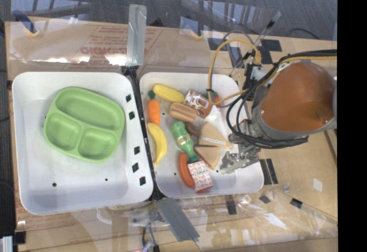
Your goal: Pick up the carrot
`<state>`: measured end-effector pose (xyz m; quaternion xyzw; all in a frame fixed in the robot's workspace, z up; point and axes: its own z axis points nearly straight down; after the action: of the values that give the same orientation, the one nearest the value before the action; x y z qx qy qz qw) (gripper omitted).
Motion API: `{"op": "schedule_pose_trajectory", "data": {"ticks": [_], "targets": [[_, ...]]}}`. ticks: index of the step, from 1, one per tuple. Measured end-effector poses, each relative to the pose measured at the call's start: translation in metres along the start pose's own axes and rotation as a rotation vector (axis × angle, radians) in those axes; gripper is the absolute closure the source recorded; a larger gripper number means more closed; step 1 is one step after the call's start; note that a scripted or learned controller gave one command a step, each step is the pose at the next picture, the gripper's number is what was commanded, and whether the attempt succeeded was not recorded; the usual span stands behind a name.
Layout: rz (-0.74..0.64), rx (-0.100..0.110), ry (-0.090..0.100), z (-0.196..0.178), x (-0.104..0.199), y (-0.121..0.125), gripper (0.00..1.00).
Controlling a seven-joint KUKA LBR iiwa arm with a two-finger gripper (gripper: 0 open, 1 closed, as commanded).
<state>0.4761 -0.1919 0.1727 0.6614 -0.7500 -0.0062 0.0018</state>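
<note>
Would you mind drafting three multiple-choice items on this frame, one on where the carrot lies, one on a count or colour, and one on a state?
1. Where does the carrot lie?
A. On the green plate
B. In the right bin, near its left wall
C. On the bench outside both bins

2. How many compartments does the green plate have?
A. Two
B. Three
C. Five

3. What is the carrot's state?
A. Resting in the bin, apart from the gripper
B. Lifted clear of the bin
C. Lying in a plate compartment

Answers: 1 B, the carrot sits beside the left wall of the right bin, just above a banana. 2 B, one large section and two smaller ones show. 3 A, the gripper is at the far side of the bin, with other toy food between them.
</note>
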Motion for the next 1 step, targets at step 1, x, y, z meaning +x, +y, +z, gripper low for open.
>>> {"op": "schedule_pose_trajectory", "data": {"ticks": [1], "targets": [[0.212, 0.016, 0.003, -0.1237, 0.0099, -0.0518, 1.0]]}}
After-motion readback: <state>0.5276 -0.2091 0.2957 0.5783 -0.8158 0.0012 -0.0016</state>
